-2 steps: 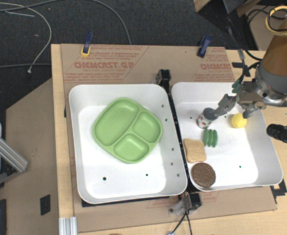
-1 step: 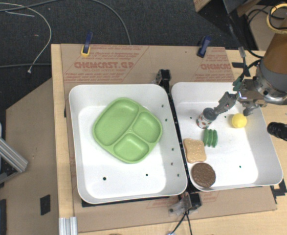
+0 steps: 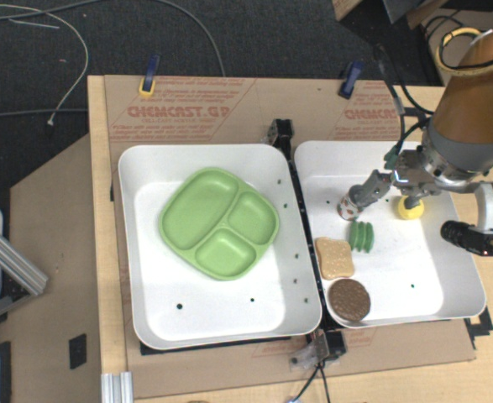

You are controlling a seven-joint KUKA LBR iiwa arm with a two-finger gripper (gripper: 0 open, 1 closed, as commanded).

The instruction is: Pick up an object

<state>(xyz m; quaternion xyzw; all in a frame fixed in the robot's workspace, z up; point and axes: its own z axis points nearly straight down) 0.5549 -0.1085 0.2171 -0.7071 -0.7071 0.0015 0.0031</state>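
Red print on the cardboard sheet (image 3: pixel 196 107) behind the left bin reads "CHEMCAST GP" (letters faint, so partly uncertain). Similar red print repeats behind the right bin, too broken to read.

Green divided plate (image 3: pixel 220 222) lies in left bin (image 3: pixel 137 183); arm (image 3: pixel 469 99) reaches over right bin (image 3: pixel 456 296).

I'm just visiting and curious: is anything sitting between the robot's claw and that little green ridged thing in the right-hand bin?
Nothing visible does. The gripper hangs in the right bin, just above-left of the green ridged piece, with bare white floor between them. The bread slice and brown disc lie nearer the camera.
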